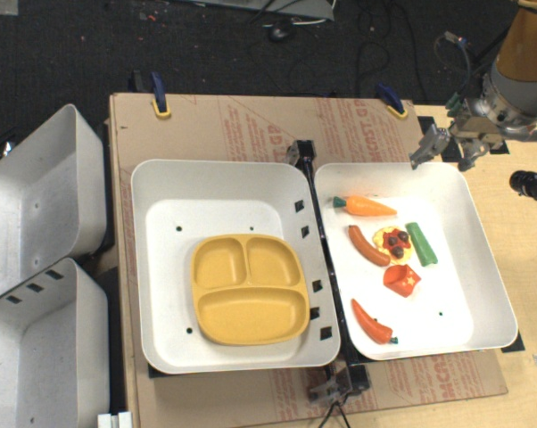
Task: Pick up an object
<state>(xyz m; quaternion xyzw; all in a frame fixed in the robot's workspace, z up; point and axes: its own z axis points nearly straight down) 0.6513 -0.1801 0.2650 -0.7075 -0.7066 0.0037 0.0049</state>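
Note:
The right bin (483,239) holds several toy foods: an orange carrot (368,207), a brown sausage (367,246), a yellow piece with dark berries (396,240), a green stick (421,243), a red pepper piece (401,280) and a red chili (370,322). My gripper (450,145) hangs above the bin's far right corner, well clear of the food, with its fingers spread and nothing between them. In the left bin (161,239) lies a yellow divided tray (249,288).
Two more white bins (37,230) are stacked at the far left, off the bench board. A black divider with clips (315,239) runs between the two bins. Cables lie on the dark floor behind the bench.

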